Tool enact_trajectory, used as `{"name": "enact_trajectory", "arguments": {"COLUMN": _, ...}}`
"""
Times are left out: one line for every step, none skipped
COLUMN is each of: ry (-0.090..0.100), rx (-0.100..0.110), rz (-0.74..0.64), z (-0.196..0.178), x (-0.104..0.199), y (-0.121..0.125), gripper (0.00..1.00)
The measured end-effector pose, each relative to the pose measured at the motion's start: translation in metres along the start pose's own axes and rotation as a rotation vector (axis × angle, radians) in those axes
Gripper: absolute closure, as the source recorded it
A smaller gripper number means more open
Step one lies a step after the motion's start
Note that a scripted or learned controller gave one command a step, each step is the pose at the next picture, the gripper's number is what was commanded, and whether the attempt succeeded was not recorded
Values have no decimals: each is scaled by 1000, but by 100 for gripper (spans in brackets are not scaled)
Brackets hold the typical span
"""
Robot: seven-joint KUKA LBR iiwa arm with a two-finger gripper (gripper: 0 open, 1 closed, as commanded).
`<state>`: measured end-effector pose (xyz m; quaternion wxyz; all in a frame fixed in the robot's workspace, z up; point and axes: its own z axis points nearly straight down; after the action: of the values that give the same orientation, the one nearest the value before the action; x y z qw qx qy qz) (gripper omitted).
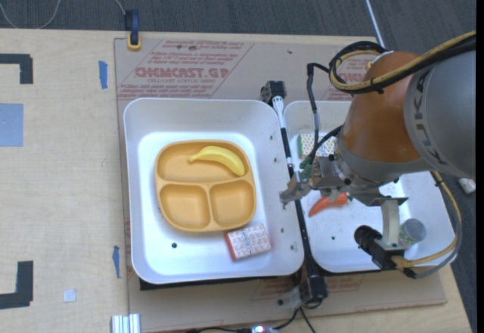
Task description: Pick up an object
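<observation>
In the camera view, the grey arm (446, 112) with its orange band (378, 116) reaches in from the right and hangs over the right bin (431, 248). The gripper (314, 184) sits low at the left side of that bin, close to the divide between the two bins; whether it is wide or narrow cannot be told from here, as the wrist hides most of it. Just to the right of the gripper and slightly below it lies a small orange-red, carrot-like object (329, 203) on the bin floor, its upper end tucked under the wrist hardware. Above the gripper a green and white item (308, 144) peeks out beside the arm. Well to the left of the gripper, in the left bin (144, 172), rests a yellow-orange divided plate (204, 206) with a banana (219, 157) in its upper compartment. Left and below the gripper, a small red and white patterned packet (248, 241) lies just beside the plate's lower right corner. Both bins stand on a wooden surface (60, 172).
</observation>
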<state>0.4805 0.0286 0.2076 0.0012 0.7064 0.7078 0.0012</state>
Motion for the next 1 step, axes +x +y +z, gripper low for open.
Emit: {"name": "enact_trajectory", "arguments": {"ry": 0, "rx": 0, "rz": 0, "z": 0, "x": 0, "y": 0, "gripper": 0}}
